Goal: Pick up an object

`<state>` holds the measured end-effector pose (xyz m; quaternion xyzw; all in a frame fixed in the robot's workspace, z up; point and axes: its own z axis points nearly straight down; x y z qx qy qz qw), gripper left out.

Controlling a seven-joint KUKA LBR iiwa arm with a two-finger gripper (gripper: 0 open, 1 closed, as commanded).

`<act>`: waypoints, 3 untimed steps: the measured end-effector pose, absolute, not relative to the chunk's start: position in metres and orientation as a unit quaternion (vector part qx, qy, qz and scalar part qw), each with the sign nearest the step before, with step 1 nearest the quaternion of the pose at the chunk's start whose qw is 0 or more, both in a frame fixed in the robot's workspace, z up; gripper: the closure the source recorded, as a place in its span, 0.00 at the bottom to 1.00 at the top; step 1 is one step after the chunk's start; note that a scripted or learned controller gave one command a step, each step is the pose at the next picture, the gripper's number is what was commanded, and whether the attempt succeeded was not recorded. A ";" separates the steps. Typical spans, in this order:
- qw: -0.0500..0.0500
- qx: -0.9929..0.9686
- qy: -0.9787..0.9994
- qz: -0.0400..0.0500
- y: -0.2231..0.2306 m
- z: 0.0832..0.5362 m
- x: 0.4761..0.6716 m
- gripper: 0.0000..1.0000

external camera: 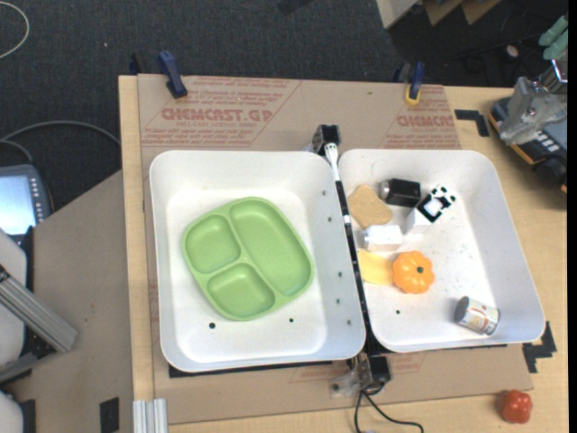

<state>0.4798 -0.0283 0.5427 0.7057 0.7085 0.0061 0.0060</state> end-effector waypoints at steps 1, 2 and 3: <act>-0.005 0.706 0.708 -0.005 -0.006 0.427 0.479 1.00; 0.002 0.707 0.707 0.001 -0.007 0.444 0.480 1.00; 0.003 0.707 0.707 0.002 -0.007 0.455 0.481 1.00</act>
